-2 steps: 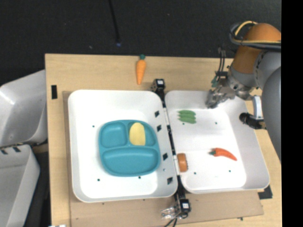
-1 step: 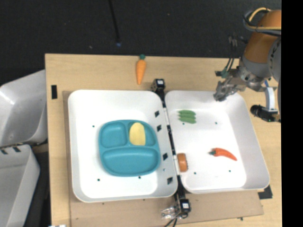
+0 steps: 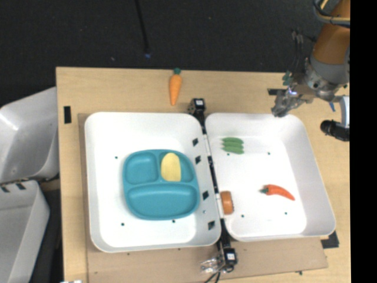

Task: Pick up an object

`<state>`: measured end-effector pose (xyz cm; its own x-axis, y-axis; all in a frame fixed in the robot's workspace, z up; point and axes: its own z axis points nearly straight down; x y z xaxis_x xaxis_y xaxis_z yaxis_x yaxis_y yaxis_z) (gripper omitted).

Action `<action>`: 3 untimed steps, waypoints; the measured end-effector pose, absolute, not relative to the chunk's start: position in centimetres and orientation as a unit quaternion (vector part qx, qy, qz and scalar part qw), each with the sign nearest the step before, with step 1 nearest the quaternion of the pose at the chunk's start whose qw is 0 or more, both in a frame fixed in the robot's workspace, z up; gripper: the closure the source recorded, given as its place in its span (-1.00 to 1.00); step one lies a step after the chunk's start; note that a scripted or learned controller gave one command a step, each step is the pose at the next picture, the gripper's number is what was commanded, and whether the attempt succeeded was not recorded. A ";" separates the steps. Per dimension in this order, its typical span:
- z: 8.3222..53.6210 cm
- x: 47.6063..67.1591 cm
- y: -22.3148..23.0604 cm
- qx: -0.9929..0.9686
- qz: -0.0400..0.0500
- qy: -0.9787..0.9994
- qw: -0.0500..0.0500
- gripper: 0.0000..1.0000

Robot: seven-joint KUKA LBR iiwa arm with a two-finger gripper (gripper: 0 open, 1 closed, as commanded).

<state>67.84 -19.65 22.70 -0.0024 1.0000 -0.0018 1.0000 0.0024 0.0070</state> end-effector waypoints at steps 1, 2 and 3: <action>27.2 67.8 -20.0 0.706 0.002 0.708 0.003 1.00; 27.5 67.4 -15.4 0.706 0.000 0.709 0.001 1.00; 25.9 66.6 -10.3 0.705 0.000 0.709 0.000 1.00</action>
